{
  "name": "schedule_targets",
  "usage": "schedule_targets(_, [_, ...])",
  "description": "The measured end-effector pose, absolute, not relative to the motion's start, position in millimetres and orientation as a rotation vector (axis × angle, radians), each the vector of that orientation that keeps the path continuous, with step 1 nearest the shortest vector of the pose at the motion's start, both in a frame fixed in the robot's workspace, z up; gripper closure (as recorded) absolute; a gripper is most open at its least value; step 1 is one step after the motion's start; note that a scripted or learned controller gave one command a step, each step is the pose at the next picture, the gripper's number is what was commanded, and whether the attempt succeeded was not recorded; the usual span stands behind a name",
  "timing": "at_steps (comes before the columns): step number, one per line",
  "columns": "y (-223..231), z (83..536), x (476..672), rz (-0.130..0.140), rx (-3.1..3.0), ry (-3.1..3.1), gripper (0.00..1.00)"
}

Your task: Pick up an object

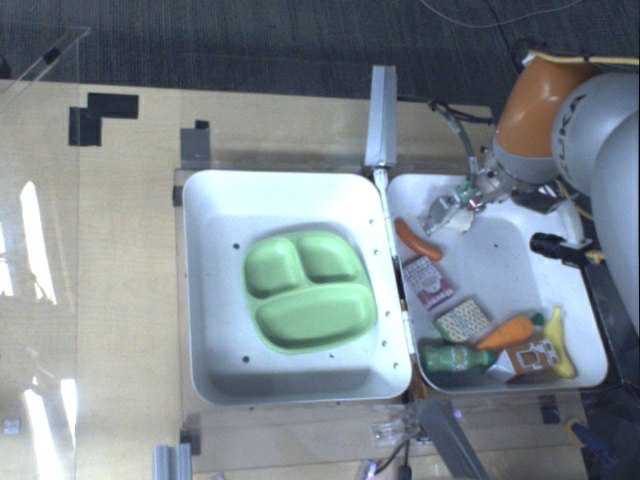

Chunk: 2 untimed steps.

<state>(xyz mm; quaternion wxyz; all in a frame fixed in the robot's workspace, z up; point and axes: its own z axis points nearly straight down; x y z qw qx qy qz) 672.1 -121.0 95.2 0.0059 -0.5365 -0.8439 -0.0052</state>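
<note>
While my claw [447, 211] hangs over the right bin [500, 268], I cannot tell its opening. Labels on the green bottle [455, 357], checkered packet [463, 319] and red-trimmed packet [428, 282] are too blurred to read.

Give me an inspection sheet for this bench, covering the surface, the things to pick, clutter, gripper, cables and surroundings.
Surface: wooden bench bearing a left bin and a right bin, side by side.
Job's things: in the right bin, a sausage, a small red packet, a patterned square, a carrot, a green bottle, a banana and a small carton, crowded toward the near edge.
Clutter: green divided tray in the left bin.
Gripper: gripper low over the right bin's far corner; open or shut cannot be told.
Cables: thin cable looping on the floor; dark cable near the wrist.
Surroundings: dark carpet; black markers on the bench.
</note>
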Motion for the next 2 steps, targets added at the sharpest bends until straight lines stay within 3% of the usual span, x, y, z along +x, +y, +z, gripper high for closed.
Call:
schedule_targets(1, [-126,107,673.0,-0.010,-1.685,-2.650,1.00])
schedule_targets(2, [-61,188,670.6,-0.008,-1.828,-2.564,1.00])
